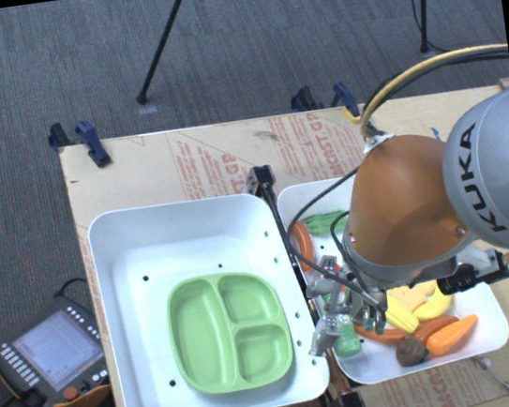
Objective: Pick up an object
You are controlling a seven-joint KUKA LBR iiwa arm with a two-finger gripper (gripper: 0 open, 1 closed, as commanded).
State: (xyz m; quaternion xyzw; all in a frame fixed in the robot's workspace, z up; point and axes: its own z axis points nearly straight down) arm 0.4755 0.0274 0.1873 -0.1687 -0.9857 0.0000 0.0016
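Camera view has the claw (335, 328) low over the right bin's (498, 341) left wall, its spread unreadable, so it seems mid-reach, needing a clean close on the green piece (349, 345).

Grey carpet floor (45, 68) around plywood bench (181, 157)

Counter (182, 161) was brown board with red printed lettering, held by blue clamps (91, 142) along its far edge. Two white bins sat directly on it, side by side and touching: left bin (120, 256) nearer the counter's left edge, right bin (316, 200) partly under the arm.
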